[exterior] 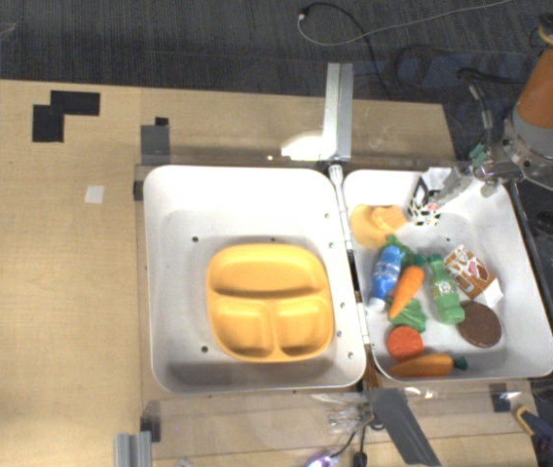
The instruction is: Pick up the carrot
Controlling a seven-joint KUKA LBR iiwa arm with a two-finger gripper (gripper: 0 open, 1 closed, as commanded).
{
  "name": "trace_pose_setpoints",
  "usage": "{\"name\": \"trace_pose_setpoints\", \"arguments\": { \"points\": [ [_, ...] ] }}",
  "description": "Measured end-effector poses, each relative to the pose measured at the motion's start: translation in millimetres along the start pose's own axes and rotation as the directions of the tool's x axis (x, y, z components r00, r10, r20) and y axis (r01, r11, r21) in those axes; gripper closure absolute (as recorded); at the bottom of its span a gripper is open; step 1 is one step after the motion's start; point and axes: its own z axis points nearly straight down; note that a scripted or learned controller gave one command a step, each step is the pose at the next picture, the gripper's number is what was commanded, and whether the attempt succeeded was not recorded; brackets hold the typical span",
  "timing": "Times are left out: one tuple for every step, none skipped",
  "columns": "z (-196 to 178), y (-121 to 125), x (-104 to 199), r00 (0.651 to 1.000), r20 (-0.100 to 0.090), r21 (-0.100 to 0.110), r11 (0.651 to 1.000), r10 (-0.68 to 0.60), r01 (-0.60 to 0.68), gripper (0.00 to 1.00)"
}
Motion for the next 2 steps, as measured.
{"name": "trace_pose_setpoints", "arguments": {
  "points": [
    [21.6, -23.4, 27.8, 0.935, -0.001, -0.002, 0.935, -0.355, 0.355, 0.00],
    [21.5, -23.5, 27.6, 0.935, -0.001, -0.002, 0.935, -0.355, 0.355, 0.00]
  ]
}}
